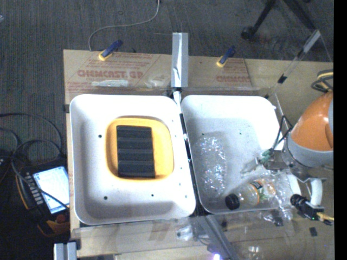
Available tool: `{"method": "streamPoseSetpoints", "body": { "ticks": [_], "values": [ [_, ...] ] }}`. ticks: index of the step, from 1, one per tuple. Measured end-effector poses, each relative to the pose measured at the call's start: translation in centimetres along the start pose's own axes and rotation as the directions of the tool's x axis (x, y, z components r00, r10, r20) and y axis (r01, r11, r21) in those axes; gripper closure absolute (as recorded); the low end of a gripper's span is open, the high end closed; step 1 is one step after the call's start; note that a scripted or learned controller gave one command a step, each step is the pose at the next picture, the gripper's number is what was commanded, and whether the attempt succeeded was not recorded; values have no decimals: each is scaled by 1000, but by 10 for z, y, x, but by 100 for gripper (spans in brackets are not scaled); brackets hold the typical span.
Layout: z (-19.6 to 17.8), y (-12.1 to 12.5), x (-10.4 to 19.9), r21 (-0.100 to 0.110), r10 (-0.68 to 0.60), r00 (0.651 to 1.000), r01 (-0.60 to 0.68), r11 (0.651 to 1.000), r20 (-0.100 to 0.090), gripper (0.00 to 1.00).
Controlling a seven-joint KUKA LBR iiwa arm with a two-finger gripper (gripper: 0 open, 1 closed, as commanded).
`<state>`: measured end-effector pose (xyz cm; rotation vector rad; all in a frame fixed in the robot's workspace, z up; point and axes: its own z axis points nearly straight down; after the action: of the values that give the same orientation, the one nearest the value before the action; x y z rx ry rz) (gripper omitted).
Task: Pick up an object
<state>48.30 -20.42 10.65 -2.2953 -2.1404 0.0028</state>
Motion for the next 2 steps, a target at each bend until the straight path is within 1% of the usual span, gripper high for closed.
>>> {"method": "streamPoseSetpoints", "body": {
  "ticks": [1,2],
  "values": [
    [13,111,27,-4,-25,1000,25,1000,4,0],
    [-43,58,1,-1,2,1000,-2,1000,3,0]
  ]
}}
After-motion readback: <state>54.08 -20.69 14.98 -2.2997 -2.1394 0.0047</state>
